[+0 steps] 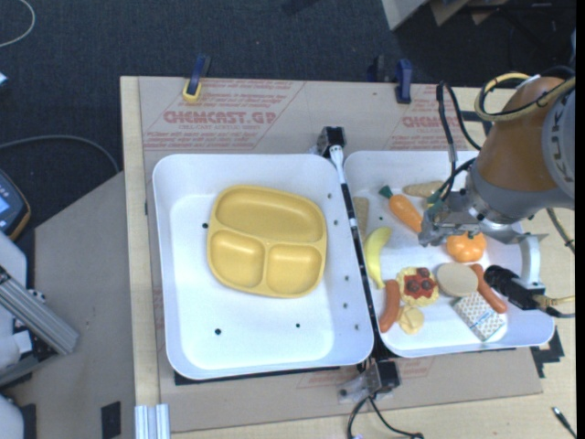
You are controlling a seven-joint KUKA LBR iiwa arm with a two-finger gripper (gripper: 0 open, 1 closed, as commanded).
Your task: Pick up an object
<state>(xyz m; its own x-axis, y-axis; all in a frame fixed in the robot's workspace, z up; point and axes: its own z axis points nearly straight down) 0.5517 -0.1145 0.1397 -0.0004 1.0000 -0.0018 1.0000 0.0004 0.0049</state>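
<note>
Camera view has my gripper (437, 219) down in the right bin (366, 167), low over the toy food, with the orange-banded wrist bulking in from the right above it. Whether it is clenched or released I cannot tell, since the wrist housing covers the tips from this angle. Just beside it, up and to the left, lies a toy carrot (403, 212), orange with a green top, and behind that a pale flat piece (422, 189) near the far wall. Right under my wrist sits an orange fruit (466, 246), partly covered by the arm. Below it rests a beige oval piece (456, 278), touching a square slice with red berries (419, 283). A red sausage (391, 304) lies near the bin's front left, a yellow banana (375, 252) runs along the left wall, and a small yellow chunk (411, 319) sits by the sausage. A second sausage (488, 288) slants toward a patterned block (481, 317) at the front right. Over in the left bin (174, 273) sits a yellow divided plate (267, 240), three compartments, well apart from me.
</note>
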